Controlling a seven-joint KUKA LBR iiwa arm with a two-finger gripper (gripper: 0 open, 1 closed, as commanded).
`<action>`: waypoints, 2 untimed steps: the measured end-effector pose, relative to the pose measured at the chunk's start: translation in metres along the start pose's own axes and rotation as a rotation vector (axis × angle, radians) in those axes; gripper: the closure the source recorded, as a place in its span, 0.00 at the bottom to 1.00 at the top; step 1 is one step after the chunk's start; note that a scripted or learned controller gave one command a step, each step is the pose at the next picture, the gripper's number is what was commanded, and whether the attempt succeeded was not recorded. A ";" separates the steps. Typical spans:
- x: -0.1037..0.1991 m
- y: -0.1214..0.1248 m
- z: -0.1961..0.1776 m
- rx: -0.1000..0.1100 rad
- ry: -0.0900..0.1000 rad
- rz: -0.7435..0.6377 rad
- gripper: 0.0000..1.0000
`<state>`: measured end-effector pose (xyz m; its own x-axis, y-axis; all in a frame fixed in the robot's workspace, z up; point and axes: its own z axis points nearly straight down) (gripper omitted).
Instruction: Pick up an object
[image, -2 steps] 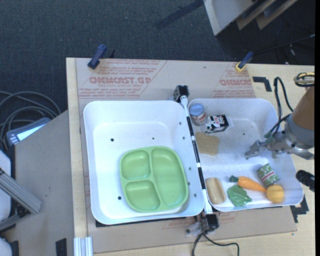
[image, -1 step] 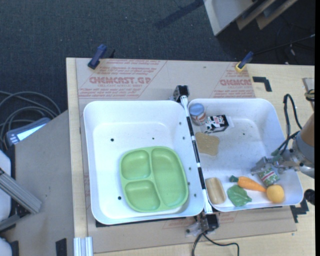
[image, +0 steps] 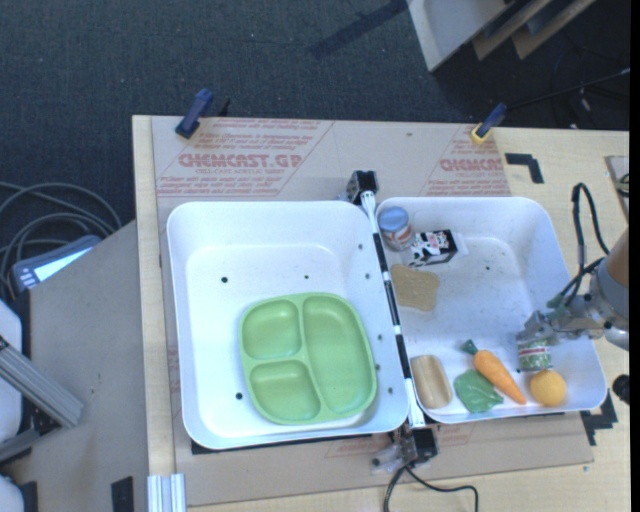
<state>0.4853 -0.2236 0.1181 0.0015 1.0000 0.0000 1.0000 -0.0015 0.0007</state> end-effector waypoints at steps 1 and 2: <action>0.080 0.036 -0.063 0.000 0.000 -0.003 1.00; 0.141 0.006 -0.142 0.000 0.000 -0.003 1.00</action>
